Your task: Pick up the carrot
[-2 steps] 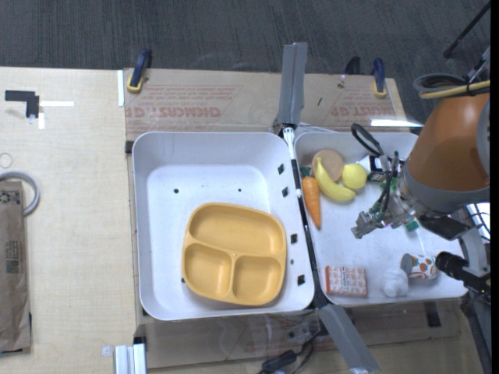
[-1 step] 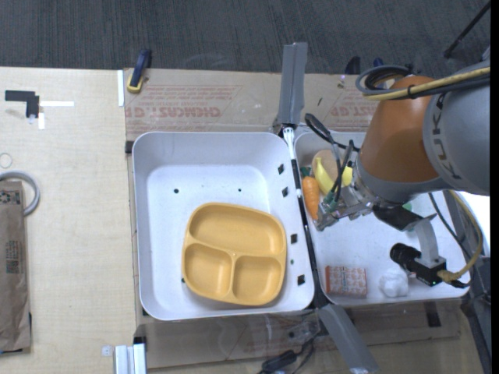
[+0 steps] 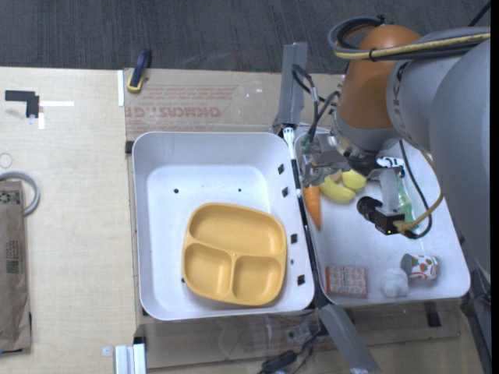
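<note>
Two white bins sit side by side: the left bin holds one yellow tray. In the right bin, one carrot lies at the left wall beside two bananas, just under the gripper; whether it grips anything I cannot tell.

Two white bins sit side by side: the left bin holds one yellow divided tray. The right bin holds one carrot, two yellow fruits, one small red box, one white lump and one patterned cup.
</note>
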Controlling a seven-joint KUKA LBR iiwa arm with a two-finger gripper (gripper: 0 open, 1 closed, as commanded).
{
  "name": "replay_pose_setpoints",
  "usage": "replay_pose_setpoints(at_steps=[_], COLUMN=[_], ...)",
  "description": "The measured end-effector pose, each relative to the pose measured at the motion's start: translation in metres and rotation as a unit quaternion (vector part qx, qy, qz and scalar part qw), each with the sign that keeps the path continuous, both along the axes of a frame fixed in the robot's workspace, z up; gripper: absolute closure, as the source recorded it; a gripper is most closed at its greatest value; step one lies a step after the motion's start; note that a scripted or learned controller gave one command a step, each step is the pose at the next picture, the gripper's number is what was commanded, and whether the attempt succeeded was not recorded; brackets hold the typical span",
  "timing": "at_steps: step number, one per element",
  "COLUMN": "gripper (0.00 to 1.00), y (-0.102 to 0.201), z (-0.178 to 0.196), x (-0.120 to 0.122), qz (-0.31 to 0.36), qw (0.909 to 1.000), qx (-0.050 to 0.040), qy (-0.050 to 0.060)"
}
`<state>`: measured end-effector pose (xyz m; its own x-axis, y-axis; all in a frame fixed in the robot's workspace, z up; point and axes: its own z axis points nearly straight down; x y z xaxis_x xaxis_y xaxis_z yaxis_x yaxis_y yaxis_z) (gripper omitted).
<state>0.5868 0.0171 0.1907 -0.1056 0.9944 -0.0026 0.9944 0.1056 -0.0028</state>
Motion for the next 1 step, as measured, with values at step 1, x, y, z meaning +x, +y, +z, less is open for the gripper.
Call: replay_pose_setpoints(at_steps=[1], gripper=[1.0], y=[0.0975], z=[-0.0448], x=[-0.073], qz=[0.103], qw=[0.9946], qx=[0.0007], qy=[0.001])
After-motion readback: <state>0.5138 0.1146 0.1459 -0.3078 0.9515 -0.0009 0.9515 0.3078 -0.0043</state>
